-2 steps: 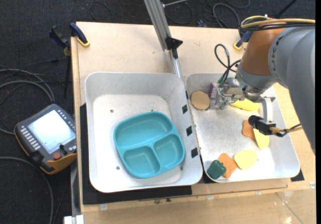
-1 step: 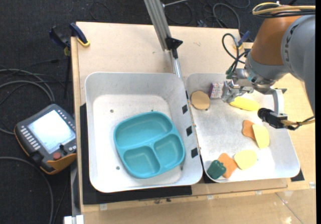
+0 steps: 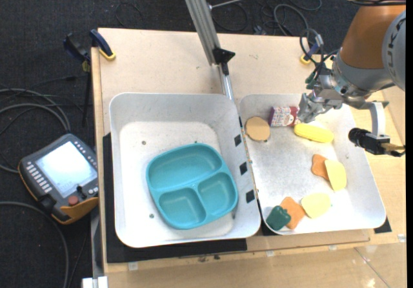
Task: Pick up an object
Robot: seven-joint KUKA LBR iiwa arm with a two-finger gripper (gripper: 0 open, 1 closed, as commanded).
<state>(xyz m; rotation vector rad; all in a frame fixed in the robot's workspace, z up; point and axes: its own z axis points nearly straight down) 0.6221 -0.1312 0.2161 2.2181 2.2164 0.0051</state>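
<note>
Nearest the viewer, the left bin (image 3: 122,151) holds a teal divided tray (image 3: 191,185). The right bin (image 3: 368,209) carries, along its near edge, a dark green piece (image 3: 278,217), an orange piece (image 3: 293,210) and a pale yellow round piece (image 3: 316,204); farther back lie an orange-and-yellow pair (image 3: 330,172), then a tan disc (image 3: 258,129). At the far end a yellow oblong object (image 3: 313,132) lies with its long axis running roughly left to right, and a small pink-and-white packet (image 3: 283,115) sits just beyond it. The gripper (image 3: 310,108) hangs low between these two, the packet just to its left in the view and the oblong immediately on its near side. Whether it is open or closed cannot be told. Either neighbour appears the likely target.
</note>
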